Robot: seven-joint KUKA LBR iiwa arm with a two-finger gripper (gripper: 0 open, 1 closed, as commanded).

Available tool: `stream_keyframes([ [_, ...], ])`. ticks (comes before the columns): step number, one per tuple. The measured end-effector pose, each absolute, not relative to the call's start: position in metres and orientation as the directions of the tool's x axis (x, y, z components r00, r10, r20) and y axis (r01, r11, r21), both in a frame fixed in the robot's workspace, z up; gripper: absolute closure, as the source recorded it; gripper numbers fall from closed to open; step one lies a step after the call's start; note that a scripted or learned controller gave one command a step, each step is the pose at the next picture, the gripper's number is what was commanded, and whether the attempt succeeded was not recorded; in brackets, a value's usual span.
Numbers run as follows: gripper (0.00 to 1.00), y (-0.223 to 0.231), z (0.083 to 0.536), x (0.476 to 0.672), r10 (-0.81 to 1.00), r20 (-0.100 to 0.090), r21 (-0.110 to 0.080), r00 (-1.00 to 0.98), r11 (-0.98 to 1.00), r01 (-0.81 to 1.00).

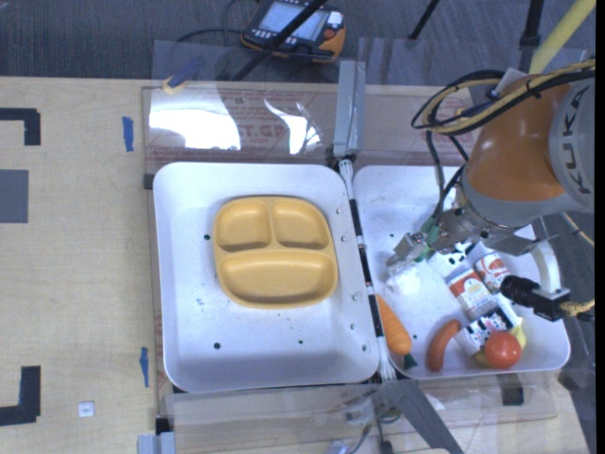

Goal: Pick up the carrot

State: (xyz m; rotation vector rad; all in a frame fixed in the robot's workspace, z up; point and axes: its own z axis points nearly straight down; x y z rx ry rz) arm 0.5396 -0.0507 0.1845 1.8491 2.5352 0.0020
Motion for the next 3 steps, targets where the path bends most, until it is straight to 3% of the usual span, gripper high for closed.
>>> stream_keyframes([
  [1,0.00,0.020,0.198,0.533,0.866,-0.001,0.002,-0.500,0.500,0.866],
  [2,0.00,-0.004,0.184,0.487,0.794,0.002,-0.001,-0.608,0.608,0.794],
  [3,0.00,-0.084,0.185,0.512,0.854,-0.003,0.003,-0.520,0.520,0.854],
])
